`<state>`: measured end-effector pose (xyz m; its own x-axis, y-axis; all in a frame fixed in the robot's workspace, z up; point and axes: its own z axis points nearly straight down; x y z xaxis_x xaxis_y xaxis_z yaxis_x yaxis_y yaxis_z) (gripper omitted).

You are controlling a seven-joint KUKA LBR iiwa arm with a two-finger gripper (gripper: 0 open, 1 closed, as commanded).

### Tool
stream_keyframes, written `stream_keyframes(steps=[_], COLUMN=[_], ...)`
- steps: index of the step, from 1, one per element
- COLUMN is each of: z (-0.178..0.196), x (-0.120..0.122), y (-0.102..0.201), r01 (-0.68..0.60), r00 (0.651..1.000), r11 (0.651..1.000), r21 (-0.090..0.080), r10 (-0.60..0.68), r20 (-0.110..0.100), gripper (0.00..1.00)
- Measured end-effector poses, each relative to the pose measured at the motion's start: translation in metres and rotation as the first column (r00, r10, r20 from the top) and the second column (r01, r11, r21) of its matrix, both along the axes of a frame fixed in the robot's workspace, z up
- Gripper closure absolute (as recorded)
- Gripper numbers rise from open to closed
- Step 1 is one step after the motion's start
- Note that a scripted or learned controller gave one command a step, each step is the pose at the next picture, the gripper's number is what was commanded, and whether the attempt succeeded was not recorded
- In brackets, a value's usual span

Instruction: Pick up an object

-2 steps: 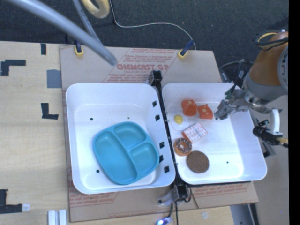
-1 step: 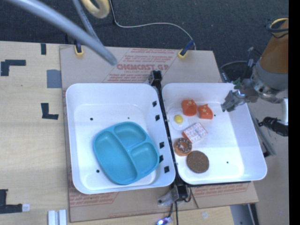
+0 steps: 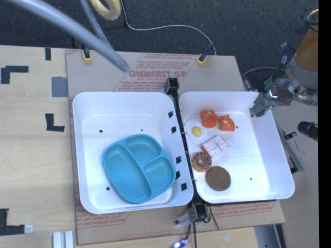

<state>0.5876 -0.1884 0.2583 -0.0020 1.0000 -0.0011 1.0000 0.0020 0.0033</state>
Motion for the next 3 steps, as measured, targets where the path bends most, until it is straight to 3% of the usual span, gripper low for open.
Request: stream_keyframes(steps=[3], z=[-0.008], x=[-0.033], y=[0.140], r01=[-0.004], r00=[1.000], r11=[1.000], r21=[0.003], r10=[0.005], r20=[-0.005], gripper=[1.00])
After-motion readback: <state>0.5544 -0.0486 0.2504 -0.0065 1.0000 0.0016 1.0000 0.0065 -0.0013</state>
